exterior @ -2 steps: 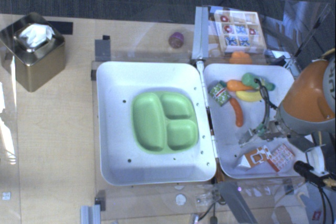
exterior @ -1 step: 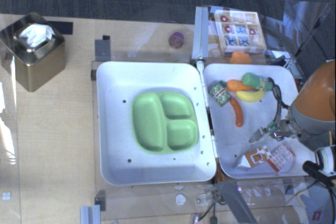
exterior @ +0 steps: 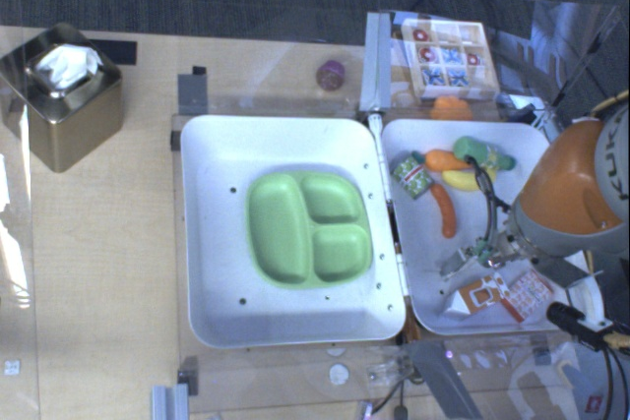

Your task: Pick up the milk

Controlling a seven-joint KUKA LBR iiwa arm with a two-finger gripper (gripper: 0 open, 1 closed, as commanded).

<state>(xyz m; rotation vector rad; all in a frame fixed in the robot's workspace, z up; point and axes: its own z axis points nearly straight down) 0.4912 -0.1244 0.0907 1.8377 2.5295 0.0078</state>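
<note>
fingers point(exterior: 463, 261) low, above milk point(exterior: 484, 295)

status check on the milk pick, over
Gripper low in right bin, just above milk carton. Carton lying flat at bin's near edge, not gripped. Toy food further back, clear.

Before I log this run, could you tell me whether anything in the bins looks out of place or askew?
The milk lies flat on its side near the front of the right bin, not upright. The green plate in the left bin sits tidily. Nothing looks spilled.
</note>
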